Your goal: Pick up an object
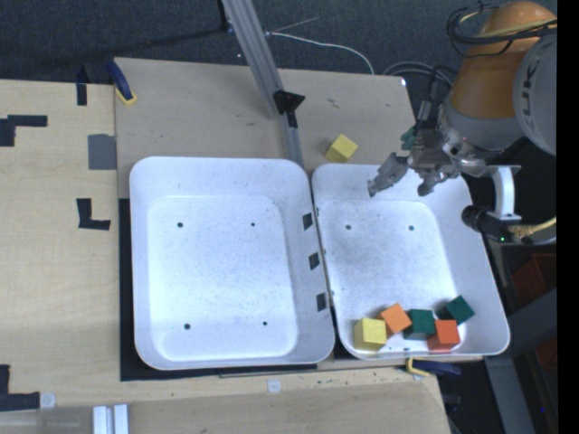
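Desk (pixel 208 107) of pale wood carries two shallow white bins side by side. The left bin (pixel 217 260) sits beside the right bin (pixel 407 260), whose near edge gathers a yellow block (pixel 370 333), an orange block (pixel 395 318), two green blocks (pixel 422 322) and a red block (pixel 446 334), clustered and touching. The arm (pixel 493 70) reaches in from the right; its pincer (pixel 404 176) hangs over that bin's far rim, fingers spread, nothing between them. Another yellow cube (pixel 342 148) lies on the desk just beyond the rim.
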`<control>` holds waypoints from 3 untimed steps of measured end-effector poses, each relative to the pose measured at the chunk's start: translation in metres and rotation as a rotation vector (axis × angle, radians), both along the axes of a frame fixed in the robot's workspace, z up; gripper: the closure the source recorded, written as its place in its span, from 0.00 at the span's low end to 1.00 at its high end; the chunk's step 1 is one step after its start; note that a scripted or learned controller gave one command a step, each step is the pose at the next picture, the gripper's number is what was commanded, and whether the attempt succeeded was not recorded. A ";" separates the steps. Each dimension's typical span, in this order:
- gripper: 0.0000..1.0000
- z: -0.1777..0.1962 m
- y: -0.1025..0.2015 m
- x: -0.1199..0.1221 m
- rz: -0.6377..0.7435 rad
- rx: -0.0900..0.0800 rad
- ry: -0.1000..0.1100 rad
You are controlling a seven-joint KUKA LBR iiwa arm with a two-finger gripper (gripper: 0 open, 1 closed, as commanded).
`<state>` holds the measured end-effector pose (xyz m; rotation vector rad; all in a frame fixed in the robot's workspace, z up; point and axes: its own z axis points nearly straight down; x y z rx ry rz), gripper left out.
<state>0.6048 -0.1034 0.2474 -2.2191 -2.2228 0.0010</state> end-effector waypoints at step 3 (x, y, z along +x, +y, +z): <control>1.00 -0.025 0.129 -0.005 0.002 0.000 0.003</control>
